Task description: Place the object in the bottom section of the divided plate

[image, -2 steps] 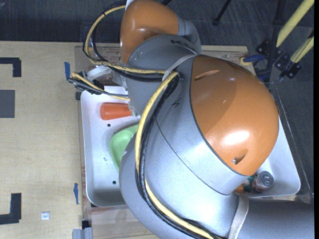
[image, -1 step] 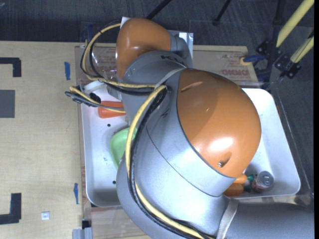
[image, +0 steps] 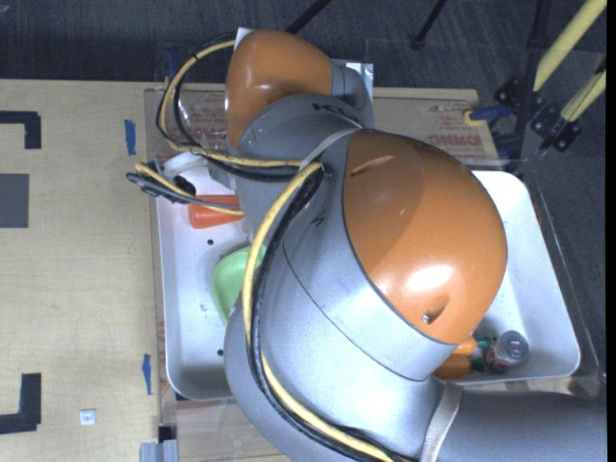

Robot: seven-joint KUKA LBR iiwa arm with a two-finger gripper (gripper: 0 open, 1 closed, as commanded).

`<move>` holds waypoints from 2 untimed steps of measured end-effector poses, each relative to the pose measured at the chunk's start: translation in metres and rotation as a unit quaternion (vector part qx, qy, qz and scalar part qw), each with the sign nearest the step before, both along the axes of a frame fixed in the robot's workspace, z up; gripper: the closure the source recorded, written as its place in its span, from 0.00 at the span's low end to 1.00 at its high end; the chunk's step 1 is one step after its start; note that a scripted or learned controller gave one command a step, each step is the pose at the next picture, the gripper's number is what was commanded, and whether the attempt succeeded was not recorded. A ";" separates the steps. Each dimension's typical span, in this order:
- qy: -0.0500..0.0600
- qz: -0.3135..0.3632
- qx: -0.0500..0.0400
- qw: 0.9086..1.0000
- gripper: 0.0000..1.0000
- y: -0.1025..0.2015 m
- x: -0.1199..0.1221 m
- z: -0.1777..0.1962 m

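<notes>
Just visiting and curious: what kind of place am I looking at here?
Probably a robotics lab or test bench. A big grey and orange robot arm reaches over shallow white bins on a wooden bench, with blue tape marks and stands behind.

Grey-orange arm (image: pixel 385 287) over white bins (image: pixel 178 287)

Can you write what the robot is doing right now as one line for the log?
arm: over left bin, hiding most | orange object: in bin | green plate: partly hidden | gripper: hidden

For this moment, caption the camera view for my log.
Grey-orange arm looms over left bin, covering most of green plate.
</notes>
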State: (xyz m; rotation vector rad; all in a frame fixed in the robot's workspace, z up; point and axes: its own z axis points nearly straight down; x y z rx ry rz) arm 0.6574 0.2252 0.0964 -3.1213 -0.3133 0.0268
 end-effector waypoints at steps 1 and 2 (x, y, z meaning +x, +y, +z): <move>0.000 -0.001 0.000 1.000 1.00 -0.001 0.001 0.009; -0.001 -0.002 0.001 1.000 1.00 -0.002 0.001 0.019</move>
